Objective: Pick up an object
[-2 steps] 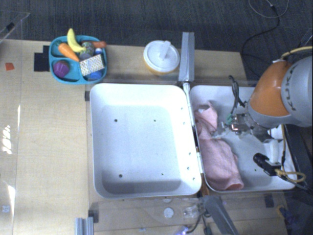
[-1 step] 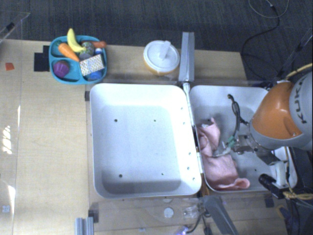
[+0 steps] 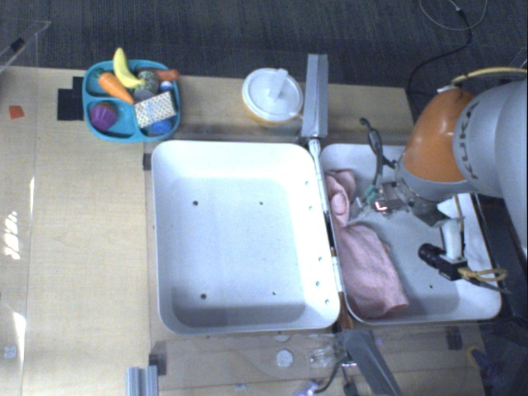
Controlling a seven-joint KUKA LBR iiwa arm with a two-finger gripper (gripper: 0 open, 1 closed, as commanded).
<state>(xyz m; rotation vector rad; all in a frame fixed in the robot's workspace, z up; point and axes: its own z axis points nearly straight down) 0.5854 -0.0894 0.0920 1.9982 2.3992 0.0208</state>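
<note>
Standing over pale wooden worktop (image 3: 74,246), dark carpet floor (image 3: 206,11) behind, two shallow white bins (image 3: 239,316), one pink cloth (image 3: 369,262), end effector (image 3: 373,200) grip unclear.

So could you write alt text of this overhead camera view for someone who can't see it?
A grey and orange robot arm reaches over the right bin, its claw down beside a pink cloth lying there. On the bench behind the left bin sits a blue tray of toy food.

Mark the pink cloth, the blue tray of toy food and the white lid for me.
pink cloth (image 3: 367,262): camera view, middle of the cloth in the right bin.
blue tray (image 3: 92,128): camera view, its left rim, on the bench.
white lid (image 3: 272,94): camera view, centre of its top.
</note>
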